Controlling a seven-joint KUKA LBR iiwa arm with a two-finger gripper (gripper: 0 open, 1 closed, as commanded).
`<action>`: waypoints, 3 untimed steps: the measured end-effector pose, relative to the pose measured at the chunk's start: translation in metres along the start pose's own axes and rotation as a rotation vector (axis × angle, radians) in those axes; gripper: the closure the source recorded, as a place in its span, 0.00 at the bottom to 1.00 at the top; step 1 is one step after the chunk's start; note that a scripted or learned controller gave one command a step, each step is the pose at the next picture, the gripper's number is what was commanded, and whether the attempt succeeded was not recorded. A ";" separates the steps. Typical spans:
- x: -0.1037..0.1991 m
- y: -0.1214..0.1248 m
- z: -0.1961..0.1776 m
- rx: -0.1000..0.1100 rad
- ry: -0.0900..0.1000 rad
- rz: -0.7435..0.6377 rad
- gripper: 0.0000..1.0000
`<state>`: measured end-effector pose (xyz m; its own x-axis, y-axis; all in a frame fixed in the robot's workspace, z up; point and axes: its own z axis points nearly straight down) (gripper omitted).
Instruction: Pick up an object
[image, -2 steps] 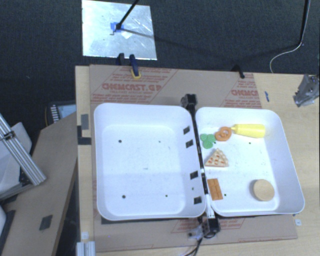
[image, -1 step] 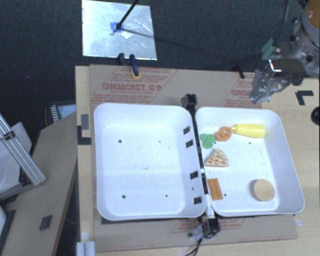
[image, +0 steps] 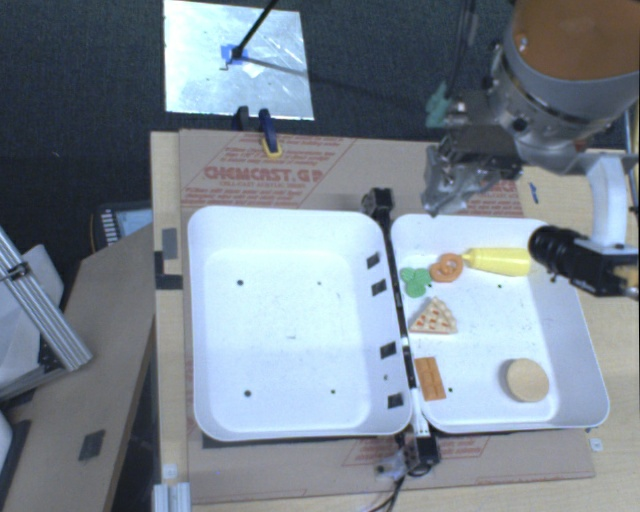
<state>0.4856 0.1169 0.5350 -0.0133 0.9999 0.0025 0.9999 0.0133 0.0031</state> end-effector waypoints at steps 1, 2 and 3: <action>0.053 0.000 0.135 0.011 -0.004 0.005 1.00; 0.016 0.001 -0.008 -0.013 0.002 0.014 1.00; 0.077 0.001 0.000 0.001 0.000 0.004 1.00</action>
<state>0.4859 0.1938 0.5348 -0.0097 1.0000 0.0025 1.0000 0.0097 0.0018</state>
